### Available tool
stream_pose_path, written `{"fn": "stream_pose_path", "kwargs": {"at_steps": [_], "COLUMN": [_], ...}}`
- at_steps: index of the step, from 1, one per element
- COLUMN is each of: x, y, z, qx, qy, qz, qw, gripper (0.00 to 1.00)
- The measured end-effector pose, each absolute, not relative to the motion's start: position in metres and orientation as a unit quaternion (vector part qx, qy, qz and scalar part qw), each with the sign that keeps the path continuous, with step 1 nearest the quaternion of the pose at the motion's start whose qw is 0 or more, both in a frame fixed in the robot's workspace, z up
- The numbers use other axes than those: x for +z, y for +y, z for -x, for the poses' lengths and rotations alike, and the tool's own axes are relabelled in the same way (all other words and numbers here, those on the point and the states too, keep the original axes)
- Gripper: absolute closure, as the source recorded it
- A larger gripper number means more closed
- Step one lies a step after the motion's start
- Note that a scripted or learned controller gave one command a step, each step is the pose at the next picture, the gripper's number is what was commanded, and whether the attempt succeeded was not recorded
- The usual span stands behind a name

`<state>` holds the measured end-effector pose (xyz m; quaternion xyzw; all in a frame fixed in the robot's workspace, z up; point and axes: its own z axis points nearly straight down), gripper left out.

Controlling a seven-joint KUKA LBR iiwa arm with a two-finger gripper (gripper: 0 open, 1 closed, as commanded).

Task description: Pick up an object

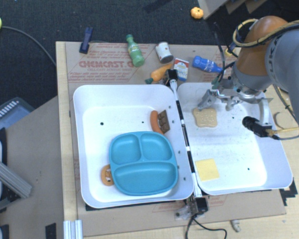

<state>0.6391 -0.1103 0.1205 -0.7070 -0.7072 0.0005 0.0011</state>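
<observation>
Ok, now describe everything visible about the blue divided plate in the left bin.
The blue divided plate is a light blue, rounded-corner tray that looks like moulded plastic, with three compartments: two smaller ones on the far side and one wide one nearer the camera. It lies flat, right side up, slightly rotated, in the near half of the left bin. All three compartments look bare. A small orange-brown pretzel-like item sits against its left edge, partly tucked under it.

left bin (89, 113): tray (142, 163) | right bin (274, 163): toast (205, 117), cheese slice (207, 169)
</observation>
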Motion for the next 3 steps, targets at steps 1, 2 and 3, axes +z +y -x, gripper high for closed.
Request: {"fn": "stream_pose_path", "kwargs": {"at_steps": [1, 2, 3], "x": [0.092, 0.09, 0.087], "y": [-0.1, -0.102, -0.114], "z": [-0.637, -0.638, -0.637], "qx": [0.0007, 0.0003, -0.0012], "qy": [-0.707, -0.707, -0.707], "qz": [0.707, 0.707, 0.707], "qw": [0.001, 0.001, 0.0], "gripper": [0.0, 0.0, 0.0]}}
